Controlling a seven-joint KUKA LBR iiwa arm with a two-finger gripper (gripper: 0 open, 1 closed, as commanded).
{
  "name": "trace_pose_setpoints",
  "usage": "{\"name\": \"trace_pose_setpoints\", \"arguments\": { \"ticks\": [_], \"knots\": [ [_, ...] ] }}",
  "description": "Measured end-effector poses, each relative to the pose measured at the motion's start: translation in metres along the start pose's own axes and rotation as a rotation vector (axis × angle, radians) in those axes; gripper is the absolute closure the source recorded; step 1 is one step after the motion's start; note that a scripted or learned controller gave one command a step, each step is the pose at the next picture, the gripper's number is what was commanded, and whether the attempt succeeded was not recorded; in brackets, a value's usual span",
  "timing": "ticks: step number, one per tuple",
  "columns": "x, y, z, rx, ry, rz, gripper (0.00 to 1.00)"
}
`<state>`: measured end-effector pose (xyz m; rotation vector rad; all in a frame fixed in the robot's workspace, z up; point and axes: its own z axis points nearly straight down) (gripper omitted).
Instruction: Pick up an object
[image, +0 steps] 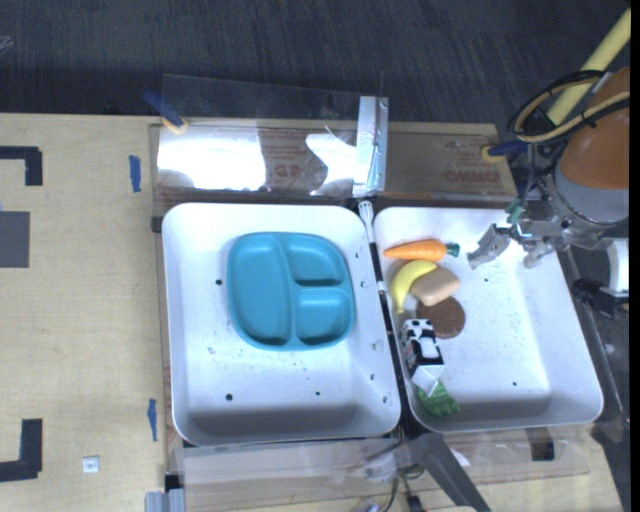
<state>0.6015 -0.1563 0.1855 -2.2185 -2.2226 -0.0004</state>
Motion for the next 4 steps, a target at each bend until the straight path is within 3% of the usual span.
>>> {"name": "trace_pose_setpoints", "arguments": {
  "ticks": [1,2,3,4],
  "knots": [
    [0.036,0.023,0.076,0.001,0.000,-0.098,0.00],
    [0.052,0.064,0.088,0.009,-0.005,-0.107,0.00],
    [0.052,0.064,0.092,0.017,0.005,0.006,0.00],
    [0.053,0.064,0.079,0.021,0.006,0.005,1.00]
  ]
}}
